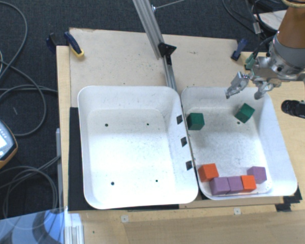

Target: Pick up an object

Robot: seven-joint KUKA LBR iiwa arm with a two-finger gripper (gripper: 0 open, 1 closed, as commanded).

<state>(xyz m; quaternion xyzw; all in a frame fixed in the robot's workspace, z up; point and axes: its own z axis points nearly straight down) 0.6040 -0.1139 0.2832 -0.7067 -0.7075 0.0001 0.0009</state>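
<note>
1. The gripper (pixel 249 87) hangs over the far rim of the right bin (pixel 277 146), with its two fingers spread apart and nothing between them.
2. A green cube (pixel 244 113) sits tilted in the right bin just in front of the gripper, apart from the fingers.
3. A second green cube (pixel 195 121) lies to the left of the first, close to the right bin's left wall.
4. Along the right bin's near wall, blocks cluster: an orange block (pixel 208 172) at the left, then a purple block (pixel 220 185), another purple block (pixel 235 183), a small orange block (pixel 248 183) and a purple cube (pixel 257 174) at the right.
5. The four blocks from the first purple one rightward touch one another; the left orange block sits just beside the first purple one.
6. The left bin (pixel 91 136) lies beside the right bin, their walls touching.
7. A metal rail (pixel 152 29) slants across the surface (pixel 117 60) beyond the bins, ending where the two bins meet.
</note>
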